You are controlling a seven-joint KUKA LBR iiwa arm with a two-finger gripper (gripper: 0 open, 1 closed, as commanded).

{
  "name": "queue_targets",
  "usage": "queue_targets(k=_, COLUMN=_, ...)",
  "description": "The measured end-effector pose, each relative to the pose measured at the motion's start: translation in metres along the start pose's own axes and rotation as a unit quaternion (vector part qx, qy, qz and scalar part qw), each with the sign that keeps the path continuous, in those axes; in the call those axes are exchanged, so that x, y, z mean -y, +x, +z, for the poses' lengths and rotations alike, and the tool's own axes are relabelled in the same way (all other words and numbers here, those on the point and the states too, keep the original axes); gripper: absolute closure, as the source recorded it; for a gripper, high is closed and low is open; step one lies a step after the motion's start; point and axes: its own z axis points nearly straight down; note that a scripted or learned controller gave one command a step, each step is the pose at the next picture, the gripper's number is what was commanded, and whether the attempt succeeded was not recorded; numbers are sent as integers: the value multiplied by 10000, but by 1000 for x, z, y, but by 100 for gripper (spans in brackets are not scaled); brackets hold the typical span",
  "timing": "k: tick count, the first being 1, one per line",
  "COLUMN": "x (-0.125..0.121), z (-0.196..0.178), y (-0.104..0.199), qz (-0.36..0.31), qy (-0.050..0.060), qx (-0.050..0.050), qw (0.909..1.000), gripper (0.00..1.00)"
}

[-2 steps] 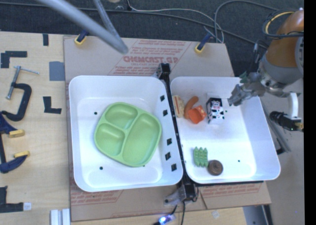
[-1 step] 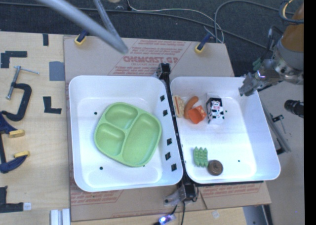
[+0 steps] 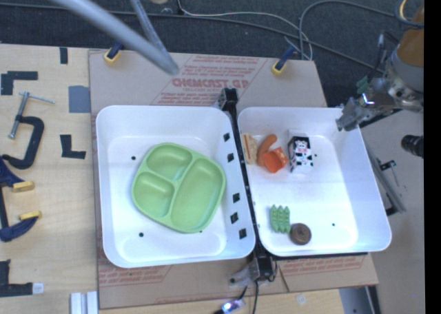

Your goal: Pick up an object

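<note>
The right bin (image 3: 358, 189) holds several small objects. An orange carrot-like piece (image 3: 268, 143) lies beside an orange-red chunk (image 3: 274, 161) near the bin's back left. A black-and-white cow toy (image 3: 301, 153) stands just right of them. Nearer the front lie a green ridged block (image 3: 279, 218) and a brown round piece (image 3: 300, 234). A thin tan stick (image 3: 249, 149) rests along the left wall. My gripper (image 3: 349, 117) hangs at the bin's back right corner, over the rim, away from all the objects.
The left bin (image 3: 117, 133) holds a green divided plate (image 3: 179, 186). A black divider strip (image 3: 236, 168) runs between the bins. Clamps and tools (image 3: 24, 140) lie on the bench at far left. Cables (image 3: 303, 37) trail behind the bins.
</note>
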Motion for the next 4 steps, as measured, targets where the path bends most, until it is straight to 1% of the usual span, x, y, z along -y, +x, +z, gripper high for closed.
queue_targets(k=2, x=11, z=-6, y=106, qz=-25, qy=9, qx=-10, qw=10000, gripper=100)
queue_targets(k=3, x=21, z=13, y=161, qz=-22, qy=26, qx=-7, qw=10000, gripper=100)
queue_targets(k=4, x=29, z=12, y=209, qz=-22, qy=18, qx=-4, qw=10000, gripper=100)
